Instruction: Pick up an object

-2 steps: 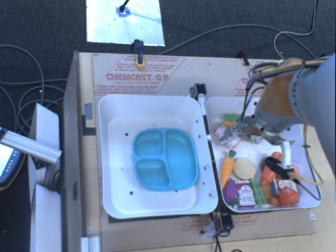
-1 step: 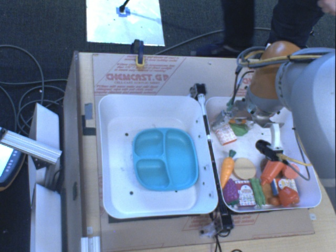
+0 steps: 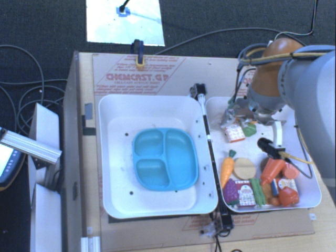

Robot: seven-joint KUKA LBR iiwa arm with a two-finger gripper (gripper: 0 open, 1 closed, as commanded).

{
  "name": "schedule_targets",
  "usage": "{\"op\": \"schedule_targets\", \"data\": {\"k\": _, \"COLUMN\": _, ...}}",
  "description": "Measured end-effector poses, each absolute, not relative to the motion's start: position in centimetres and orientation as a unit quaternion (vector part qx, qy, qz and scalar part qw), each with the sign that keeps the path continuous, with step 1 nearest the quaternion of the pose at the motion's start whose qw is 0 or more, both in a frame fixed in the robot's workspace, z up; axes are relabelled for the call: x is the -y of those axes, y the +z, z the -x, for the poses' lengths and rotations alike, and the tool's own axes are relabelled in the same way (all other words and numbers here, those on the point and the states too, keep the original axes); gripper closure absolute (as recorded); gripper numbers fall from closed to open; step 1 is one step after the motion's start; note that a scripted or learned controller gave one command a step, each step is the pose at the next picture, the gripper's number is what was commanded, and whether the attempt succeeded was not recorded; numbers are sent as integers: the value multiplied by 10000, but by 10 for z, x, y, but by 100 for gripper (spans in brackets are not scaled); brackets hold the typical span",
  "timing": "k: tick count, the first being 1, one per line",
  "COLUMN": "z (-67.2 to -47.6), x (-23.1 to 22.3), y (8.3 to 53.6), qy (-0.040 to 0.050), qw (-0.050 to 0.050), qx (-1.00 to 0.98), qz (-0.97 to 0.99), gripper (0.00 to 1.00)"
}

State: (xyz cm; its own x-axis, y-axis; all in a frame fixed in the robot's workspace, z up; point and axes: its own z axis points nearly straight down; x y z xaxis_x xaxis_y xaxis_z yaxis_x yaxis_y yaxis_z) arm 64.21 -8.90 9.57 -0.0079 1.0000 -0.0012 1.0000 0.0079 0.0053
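Observation:
My gripper (image 3: 234, 117) hangs low over the far end of the right bin (image 3: 315, 193), under the grey arm and its orange band. Just below it lie a small orange-and-white packet (image 3: 234, 134) and a green piece (image 3: 250, 129). Nearer the front of the bin are a toy carrot (image 3: 227, 170), a tan round disc (image 3: 244, 168), a purple piece (image 3: 230, 191), a pink-and-white carton (image 3: 245, 193), a green bean (image 3: 258, 191), an orange pepper (image 3: 272, 170) and a red tomato (image 3: 288, 196). Nothing shows in the gripper's grasp.
The left bin (image 3: 113, 140) holds a blue divided plate (image 3: 164, 158). A black-and-white rod (image 3: 206, 125) lies along the wall between the two bins. A white curved piece (image 3: 277, 135) sits under the arm. Cardboard (image 3: 157, 72) lies beneath both bins.

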Motion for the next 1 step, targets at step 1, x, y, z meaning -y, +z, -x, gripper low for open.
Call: {"op": "schedule_targets", "data": {"k": 1, "z": -562, "x": 50, "y": 185, "qy": 11, "qw": 8, "qx": -7085, "qz": -7057, "gripper": 100}}
